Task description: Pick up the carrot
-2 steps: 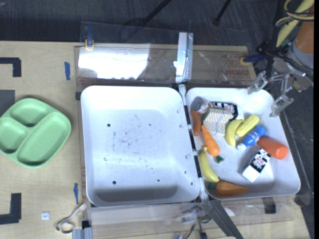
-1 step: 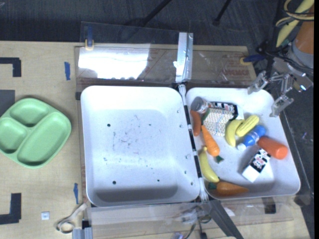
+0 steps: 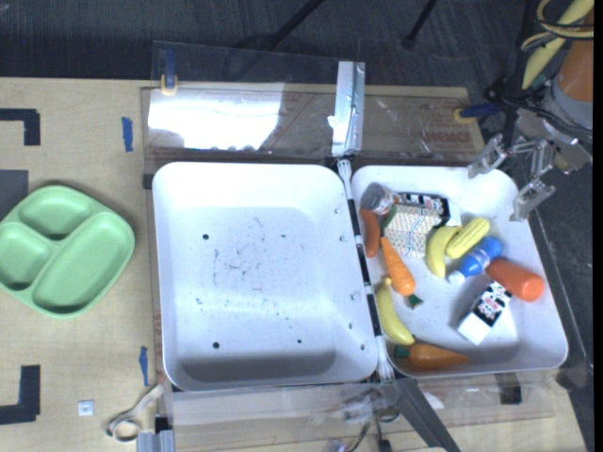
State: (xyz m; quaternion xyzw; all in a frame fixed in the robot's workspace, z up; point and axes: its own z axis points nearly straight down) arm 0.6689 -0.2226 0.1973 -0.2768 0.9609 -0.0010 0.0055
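Note:
An orange carrot (image 3: 398,267) with a green tip lies near the left wall of the right bin (image 3: 546,342), pointing toward the front. Two similar orange pieces lie close by, one (image 3: 369,233) against the divider and one (image 3: 437,353) at the front wall. My gripper (image 3: 507,177) hovers over the back right corner of that bin, well to the right of and behind the carrot. Its fingers (image 3: 487,155) are spread, with nothing between them.
Around the carrot the right bin holds a yellow banana (image 3: 391,314), two more yellow pieces (image 3: 454,243), a blue bottle (image 3: 476,260), an orange bottle (image 3: 516,280), a black-and-white carton (image 3: 486,312), a silver can (image 3: 375,199) and a patterned packet (image 3: 413,222). A green divided plate (image 3: 62,249) sits far left of the left bin (image 3: 254,182).

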